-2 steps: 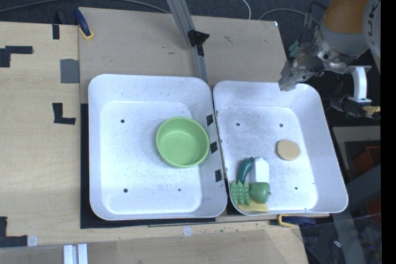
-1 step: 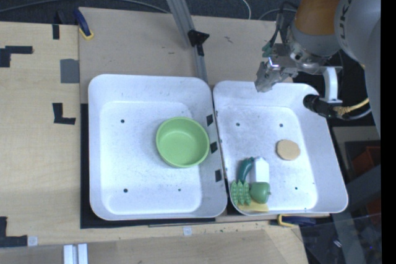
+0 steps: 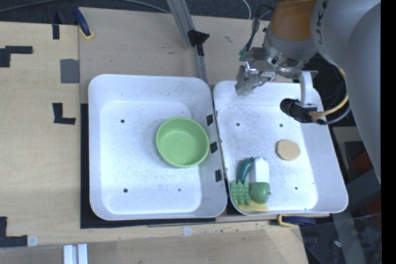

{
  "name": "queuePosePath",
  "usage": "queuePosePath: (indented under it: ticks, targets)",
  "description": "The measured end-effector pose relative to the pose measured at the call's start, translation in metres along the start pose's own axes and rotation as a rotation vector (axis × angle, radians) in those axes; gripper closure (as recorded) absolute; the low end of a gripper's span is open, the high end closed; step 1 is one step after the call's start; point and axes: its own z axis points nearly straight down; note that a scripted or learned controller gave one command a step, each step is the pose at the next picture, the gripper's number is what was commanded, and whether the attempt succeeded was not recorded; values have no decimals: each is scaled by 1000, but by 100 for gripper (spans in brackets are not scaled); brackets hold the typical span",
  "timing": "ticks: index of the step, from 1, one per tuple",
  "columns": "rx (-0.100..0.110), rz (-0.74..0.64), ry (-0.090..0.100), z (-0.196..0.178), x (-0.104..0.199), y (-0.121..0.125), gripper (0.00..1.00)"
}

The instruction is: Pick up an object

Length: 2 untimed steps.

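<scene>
A green bowl (image 3: 182, 142) sits upright in the left bin (image 3: 111, 102). In the right bin (image 3: 322, 170) lie a tan round disc (image 3: 288, 149) near the right side and a cluster at the front left corner: a teal piece (image 3: 246, 167), a white block (image 3: 262, 169), a green rounded object (image 3: 260, 191) and a light green studded piece (image 3: 240, 193). My gripper (image 3: 246, 86) hangs over the back left corner of the right bin, well apart from all these objects, with nothing visible between its fingers.
A slanted metal pole (image 3: 179, 9) rises behind the bins with a black clamp (image 3: 198, 38). Cables lie on the dark floor at the back. The tan bench (image 3: 37, 133) extends left with black tape marks. The arm's bulk fills the upper right.
</scene>
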Motion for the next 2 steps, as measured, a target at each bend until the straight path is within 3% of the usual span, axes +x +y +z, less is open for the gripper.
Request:
queuePosePath:
  ticks: [2]
  targets:
    - [1, -2, 0, 5, 111, -7, 100]
